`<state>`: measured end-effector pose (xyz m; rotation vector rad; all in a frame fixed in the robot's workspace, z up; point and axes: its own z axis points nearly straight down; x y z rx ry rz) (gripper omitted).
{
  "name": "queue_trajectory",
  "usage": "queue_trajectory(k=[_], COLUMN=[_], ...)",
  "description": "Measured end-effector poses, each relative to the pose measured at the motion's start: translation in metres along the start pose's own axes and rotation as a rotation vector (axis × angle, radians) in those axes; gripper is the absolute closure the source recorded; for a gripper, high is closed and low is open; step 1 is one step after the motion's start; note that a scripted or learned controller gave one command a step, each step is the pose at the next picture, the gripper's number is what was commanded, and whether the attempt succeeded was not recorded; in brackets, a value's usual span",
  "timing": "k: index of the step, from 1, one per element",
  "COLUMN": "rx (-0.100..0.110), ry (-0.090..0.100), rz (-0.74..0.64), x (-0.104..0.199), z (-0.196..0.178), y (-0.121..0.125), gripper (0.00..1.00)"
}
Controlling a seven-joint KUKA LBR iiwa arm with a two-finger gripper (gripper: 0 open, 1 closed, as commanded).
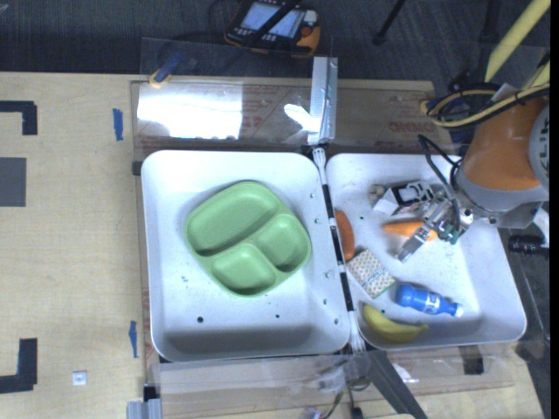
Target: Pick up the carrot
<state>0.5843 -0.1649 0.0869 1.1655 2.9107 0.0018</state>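
One carrot (403,229) lies touching the fingers (425,234); their state: cannot tell.

No legible txt, labels or nos. anywhere.

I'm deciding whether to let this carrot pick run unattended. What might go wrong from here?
1. The gripper sits low in the right bin, right against the carrot, so it may nudge the carrot rather than grasp it.
2. Clutter is close: the orange object by the divider, the patterned packet and the blue bottle could get bumped or grabbed instead.
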Motion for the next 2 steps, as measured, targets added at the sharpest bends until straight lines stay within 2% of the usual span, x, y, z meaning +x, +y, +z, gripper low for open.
queue_trajectory(k=[1,2], rx=[-0.004,0.0], ry=[-0.003,0.0], rz=[0.001,-0.195], x=[-0.001,0.011], z=[-0.011,-0.1], y=[0.001,0.004], gripper=[1.0,1.0])
